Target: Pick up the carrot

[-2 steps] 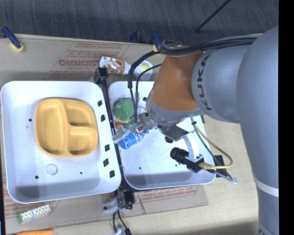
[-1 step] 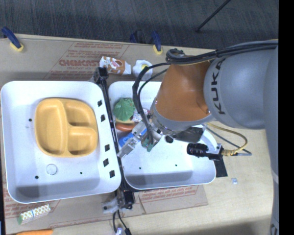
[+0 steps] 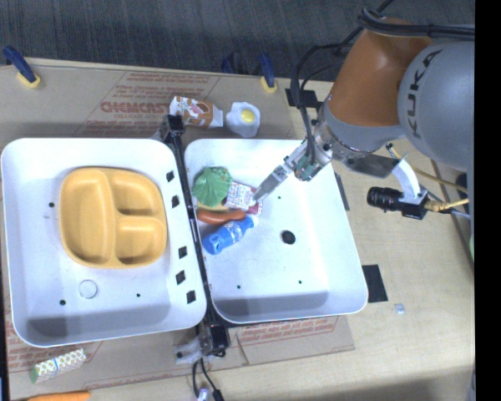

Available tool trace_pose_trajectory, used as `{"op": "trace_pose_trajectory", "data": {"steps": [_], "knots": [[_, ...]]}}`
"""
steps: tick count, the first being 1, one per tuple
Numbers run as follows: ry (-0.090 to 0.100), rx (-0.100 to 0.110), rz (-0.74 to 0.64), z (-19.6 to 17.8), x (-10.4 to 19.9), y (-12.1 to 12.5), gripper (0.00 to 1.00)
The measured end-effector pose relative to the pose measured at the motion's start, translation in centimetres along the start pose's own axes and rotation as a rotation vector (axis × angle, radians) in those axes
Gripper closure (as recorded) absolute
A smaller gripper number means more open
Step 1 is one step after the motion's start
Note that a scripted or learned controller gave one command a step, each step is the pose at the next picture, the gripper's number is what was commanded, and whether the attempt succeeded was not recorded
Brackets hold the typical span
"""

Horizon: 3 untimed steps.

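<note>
Jaws hard to read, cannot tell their state; gripper (image 3: 256, 197) is hovering just above the carrot (image 3: 220, 216) in the right bin (image 3: 334, 249). Carrot is lying roughly left-right, orange, slim, tucked between a green vegetable (image 3: 210, 184) and a blue bottle (image 3: 228, 235).

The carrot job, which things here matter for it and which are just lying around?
Part of the job:
carrot, in the right bin
gripper, just above the carrot's right end

Just lying about:
blue bottle
green vegetable
yellow divided tray in the left bin
egg and small carton on the cardboard behind
</note>
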<state>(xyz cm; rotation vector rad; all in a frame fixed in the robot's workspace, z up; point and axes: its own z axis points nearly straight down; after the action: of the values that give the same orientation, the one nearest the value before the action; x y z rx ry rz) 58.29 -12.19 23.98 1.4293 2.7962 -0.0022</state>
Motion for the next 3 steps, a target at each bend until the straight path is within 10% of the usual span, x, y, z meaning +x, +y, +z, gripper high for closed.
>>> {"op": "trace_pose_trajectory", "data": {"steps": [1, 2, 3], "knots": [[-0.005, -0.009, -0.096, 14.3, 1.9, 0.9, 0.00], [0.000, -0.002, -0.213, 4.7, 2.3, 9.2, 0.00], [0.000, 0.000, -0.216, 3.7, 2.3, 9.2, 1.00]]}}
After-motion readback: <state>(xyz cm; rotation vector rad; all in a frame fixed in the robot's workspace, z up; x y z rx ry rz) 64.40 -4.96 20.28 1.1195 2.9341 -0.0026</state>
